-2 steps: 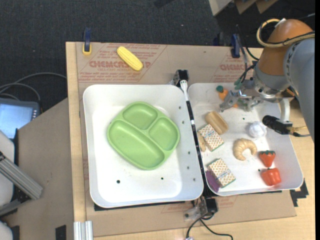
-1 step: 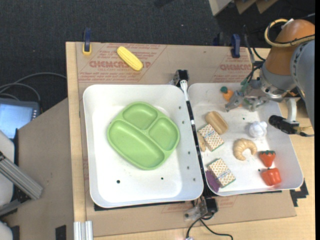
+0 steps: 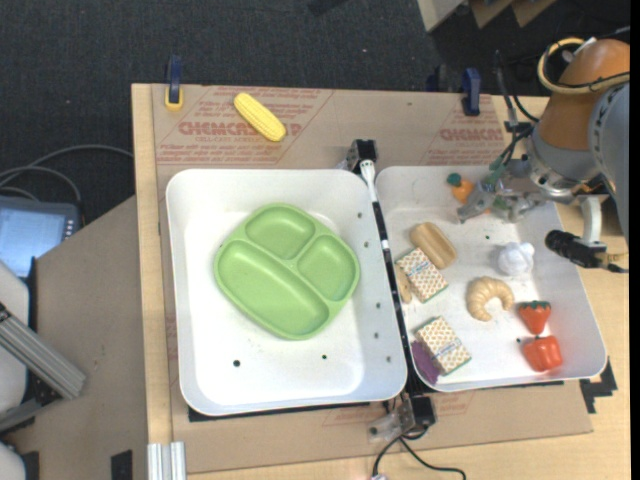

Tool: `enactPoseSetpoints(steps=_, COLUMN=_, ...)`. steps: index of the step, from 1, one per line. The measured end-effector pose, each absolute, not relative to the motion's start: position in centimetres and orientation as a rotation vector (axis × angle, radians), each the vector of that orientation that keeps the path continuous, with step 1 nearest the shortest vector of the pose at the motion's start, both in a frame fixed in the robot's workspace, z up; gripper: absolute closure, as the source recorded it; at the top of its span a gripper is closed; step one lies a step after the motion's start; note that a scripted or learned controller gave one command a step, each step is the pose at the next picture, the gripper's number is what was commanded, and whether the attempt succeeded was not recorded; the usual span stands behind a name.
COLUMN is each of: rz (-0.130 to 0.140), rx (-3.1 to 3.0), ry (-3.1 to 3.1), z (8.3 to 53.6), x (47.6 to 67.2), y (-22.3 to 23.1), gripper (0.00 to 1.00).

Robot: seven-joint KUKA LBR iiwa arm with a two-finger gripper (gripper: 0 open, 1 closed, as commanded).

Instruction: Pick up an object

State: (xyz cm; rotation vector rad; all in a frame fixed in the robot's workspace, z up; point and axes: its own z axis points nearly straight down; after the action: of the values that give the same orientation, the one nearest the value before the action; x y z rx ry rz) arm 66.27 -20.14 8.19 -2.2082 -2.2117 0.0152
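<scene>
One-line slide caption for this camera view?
KUKA arm's hand hovers over the right bin of toy foods near a small carrot; a green divided plate sits in the left bin.

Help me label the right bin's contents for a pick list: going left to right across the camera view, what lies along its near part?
Patterned packet → croissant → red pepper. The strawberry sits directly above the pepper, so I leave it out.

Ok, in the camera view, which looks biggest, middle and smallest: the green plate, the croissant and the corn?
1. Green plate, by far the biggest.
2. Corn, outside the bins.
3. Croissant.
The corn and croissant look close in size, so their order is unsure.
</scene>
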Motion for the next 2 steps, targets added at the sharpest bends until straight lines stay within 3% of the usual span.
enactPoseSetpoints(steps=2, rz=0.013, rx=-2.204, ry=-2.211, z=8.22, x=66.32, y=-21.0, gripper=0.0)
